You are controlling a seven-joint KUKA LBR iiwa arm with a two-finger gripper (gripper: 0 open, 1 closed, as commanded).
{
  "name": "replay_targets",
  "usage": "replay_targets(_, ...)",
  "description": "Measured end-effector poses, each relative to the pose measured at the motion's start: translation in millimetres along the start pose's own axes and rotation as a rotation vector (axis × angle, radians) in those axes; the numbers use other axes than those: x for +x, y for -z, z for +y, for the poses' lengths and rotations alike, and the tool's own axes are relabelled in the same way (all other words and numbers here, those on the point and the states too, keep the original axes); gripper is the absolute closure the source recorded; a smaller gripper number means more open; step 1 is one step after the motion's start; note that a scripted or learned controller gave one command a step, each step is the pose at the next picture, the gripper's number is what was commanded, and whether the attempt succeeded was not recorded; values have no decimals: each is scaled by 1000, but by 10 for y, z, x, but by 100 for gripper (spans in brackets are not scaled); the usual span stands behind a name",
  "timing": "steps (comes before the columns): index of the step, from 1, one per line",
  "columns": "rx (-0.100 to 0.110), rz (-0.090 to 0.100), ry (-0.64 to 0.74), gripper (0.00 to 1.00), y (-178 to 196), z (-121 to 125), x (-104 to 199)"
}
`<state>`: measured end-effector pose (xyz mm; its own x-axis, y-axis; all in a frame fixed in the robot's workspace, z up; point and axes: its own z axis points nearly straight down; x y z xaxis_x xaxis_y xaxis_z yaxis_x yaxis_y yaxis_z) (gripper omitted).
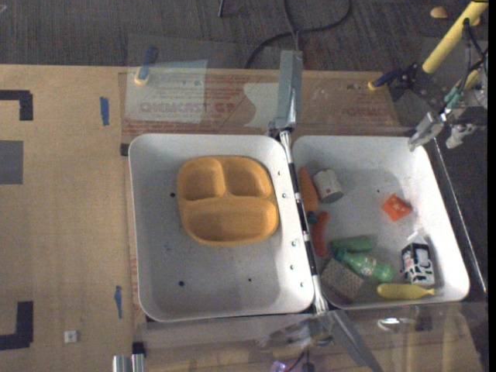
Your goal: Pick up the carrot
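The carrot (308, 189) is a short orange stick lying lengthwise against the left wall of the right bin (442, 208), near its far end. My gripper (443, 124) hangs at the view's upper right, over the far right corner of that bin. It is well apart from the carrot, with nothing seen held in it.
Beside the carrot stands a small grey can (328, 184), and a red pepper (319, 233) lies just below it. The right bin also holds an orange block (396, 206), green cucumber (353, 244), green bottle (366, 265), banana (404, 291) and carton (418, 263). An orange divided plate (226, 200) sits in the left bin.
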<state>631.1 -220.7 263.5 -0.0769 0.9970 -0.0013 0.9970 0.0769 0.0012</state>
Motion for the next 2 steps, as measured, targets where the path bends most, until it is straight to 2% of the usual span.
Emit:
replay_targets(1, -1, 1, 31, 0, -1327, -213, 328)
replay_targets(2, -37, -17, -18, 0, -1617, -560, 675)
